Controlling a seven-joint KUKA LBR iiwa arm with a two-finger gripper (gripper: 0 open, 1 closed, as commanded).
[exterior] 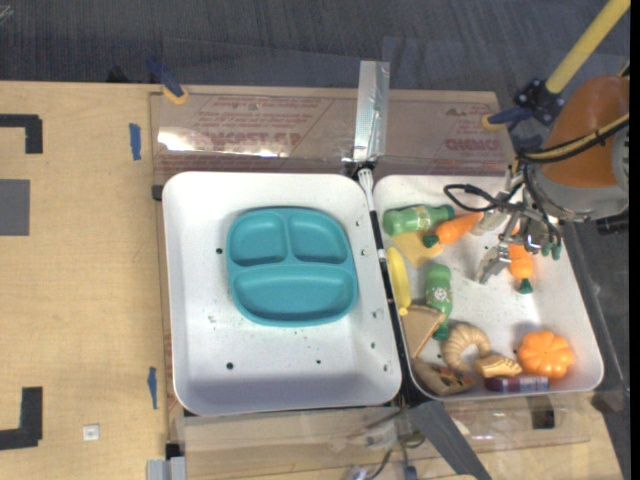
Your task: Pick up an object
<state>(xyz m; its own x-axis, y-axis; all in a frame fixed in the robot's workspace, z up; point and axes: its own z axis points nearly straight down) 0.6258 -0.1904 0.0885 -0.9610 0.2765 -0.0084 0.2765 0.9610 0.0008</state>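
My gripper (508, 251) hangs low over the upper right part of the right bin (585, 318), under the grey arm with its orange band (590, 143). A small orange carrot with a green tip (523, 266) lies right at the gripper's lower right side, touching or nearly touching it. A second, larger carrot (456, 230) lies just to its left, beside a green bottle (414, 218). Cables hide part of the gripper.
The right bin also holds a yellow banana (398, 276), a green can (437, 288), a tan wedge (424, 324), a croissant (467, 341), an orange pumpkin (545, 353) and a purple-and-yellow piece (508, 374). A teal divided plate (292, 266) lies in the left bin (190, 348).
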